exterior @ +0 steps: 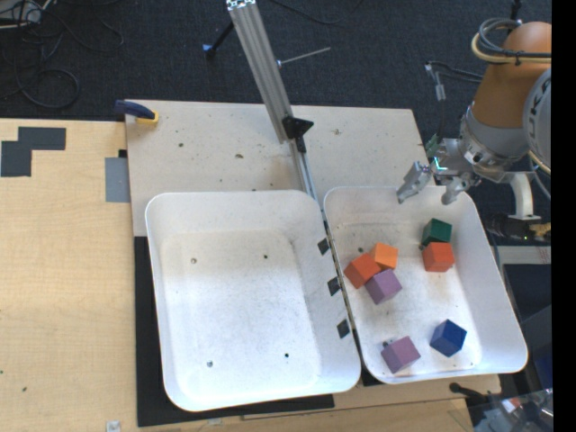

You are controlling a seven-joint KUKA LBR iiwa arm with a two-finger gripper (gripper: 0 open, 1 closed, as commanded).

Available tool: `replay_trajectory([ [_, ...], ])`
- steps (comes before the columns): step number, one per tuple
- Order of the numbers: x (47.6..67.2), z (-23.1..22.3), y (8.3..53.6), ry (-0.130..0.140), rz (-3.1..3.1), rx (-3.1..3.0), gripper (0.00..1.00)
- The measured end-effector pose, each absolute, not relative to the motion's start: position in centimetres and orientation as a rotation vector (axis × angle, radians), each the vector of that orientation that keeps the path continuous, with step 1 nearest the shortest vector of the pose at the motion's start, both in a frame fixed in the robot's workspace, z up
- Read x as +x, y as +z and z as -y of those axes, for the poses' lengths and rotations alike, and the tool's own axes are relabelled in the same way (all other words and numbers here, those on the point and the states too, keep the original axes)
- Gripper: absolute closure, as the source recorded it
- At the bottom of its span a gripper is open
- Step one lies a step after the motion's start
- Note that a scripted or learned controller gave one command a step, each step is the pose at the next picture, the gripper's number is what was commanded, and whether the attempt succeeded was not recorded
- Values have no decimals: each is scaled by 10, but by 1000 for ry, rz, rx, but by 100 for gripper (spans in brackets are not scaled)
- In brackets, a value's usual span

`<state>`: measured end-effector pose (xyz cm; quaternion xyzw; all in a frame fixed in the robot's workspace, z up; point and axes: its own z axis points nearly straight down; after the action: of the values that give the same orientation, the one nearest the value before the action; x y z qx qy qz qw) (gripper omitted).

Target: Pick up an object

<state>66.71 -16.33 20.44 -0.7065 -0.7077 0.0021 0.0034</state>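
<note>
1. Your gripper (434, 188) hangs over the far edge of the right bin (504, 318), jaws spread and pinching nothing.
2. You'll find a green block (437, 231) just below it, touching a red-orange block (438, 256).
3. Mid-bin, an orange block (386, 256), a red block (362, 269) and a purple block (384, 286) cluster together.
4. Near the front, a second purple block (400, 354) and a blue block (448, 337) sit apart.

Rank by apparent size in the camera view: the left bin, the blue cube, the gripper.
1. Left bin, by far the largest.
2. Gripper, with its wrist housing, looks bigger than any cube.
3. Blue cube, smallest.
The gripper sits higher, nearer the camera, so its lead over the cube may be overstated.
</note>
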Motion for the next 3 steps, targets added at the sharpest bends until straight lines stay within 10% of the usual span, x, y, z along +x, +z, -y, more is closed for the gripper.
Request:
replay_trajectory([
  [3, 667, 149, 107, 7, 2225, -2209, 0],
])
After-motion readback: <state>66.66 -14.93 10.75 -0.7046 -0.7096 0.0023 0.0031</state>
